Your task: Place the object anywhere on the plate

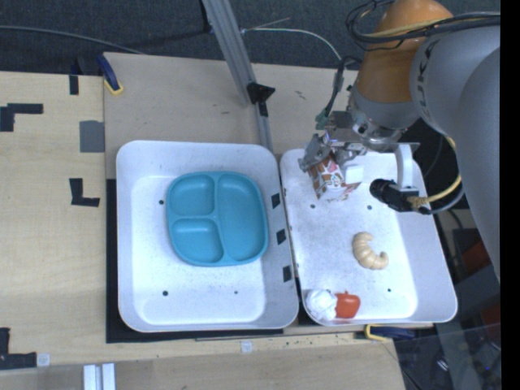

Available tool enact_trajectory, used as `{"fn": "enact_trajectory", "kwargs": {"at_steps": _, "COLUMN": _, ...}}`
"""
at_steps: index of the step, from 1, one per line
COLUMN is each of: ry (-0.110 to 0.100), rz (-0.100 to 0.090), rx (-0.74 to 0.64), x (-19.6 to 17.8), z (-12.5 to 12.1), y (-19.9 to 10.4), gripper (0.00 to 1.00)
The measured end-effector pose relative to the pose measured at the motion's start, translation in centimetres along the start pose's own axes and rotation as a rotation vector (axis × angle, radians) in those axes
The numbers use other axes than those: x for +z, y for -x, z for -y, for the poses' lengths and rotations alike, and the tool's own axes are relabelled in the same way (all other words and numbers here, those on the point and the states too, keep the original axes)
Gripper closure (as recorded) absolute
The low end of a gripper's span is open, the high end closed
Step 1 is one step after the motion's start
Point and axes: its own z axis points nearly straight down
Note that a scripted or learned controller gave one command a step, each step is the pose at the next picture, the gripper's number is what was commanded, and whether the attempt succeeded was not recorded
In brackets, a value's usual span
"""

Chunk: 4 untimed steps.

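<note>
A blue plate [217, 218] with three compartments lies in the left bin [138, 242]. My gripper [331, 162] is over the back left part of the right bin [422, 275]. Its fingers are shut on the top of a small red and white carton [333, 182], which hangs tilted just under them. The carton is well to the right of the plate, past the wall between the two bins.
A pale croissant [370, 250] lies in the middle of the right bin. A red and white object [337, 303] sits in that bin's front left corner. A slanted metal pole [236, 47] rises behind the bins.
</note>
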Motion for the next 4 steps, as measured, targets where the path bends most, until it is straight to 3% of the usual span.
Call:
{"fn": "enact_trajectory", "kwargs": {"at_steps": 1, "ry": 0.000, "rz": 0.000, "rx": 0.001, "x": 0.5, "z": -0.2, "y": -4.4, "gripper": 1.00}}
{"fn": "enact_trajectory", "kwargs": {"at_steps": 3, "ry": 0.002, "rz": -0.001, "rx": -0.002, "x": -0.5, "z": -1.3, "y": -16.2, "gripper": 1.00}}
{"fn": "enact_trajectory", "kwargs": {"at_steps": 4, "ry": -0.001, "rz": 0.003, "rx": 0.004, "x": 1.5, "z": -1.7, "y": -17.3, "gripper": 1.00}}
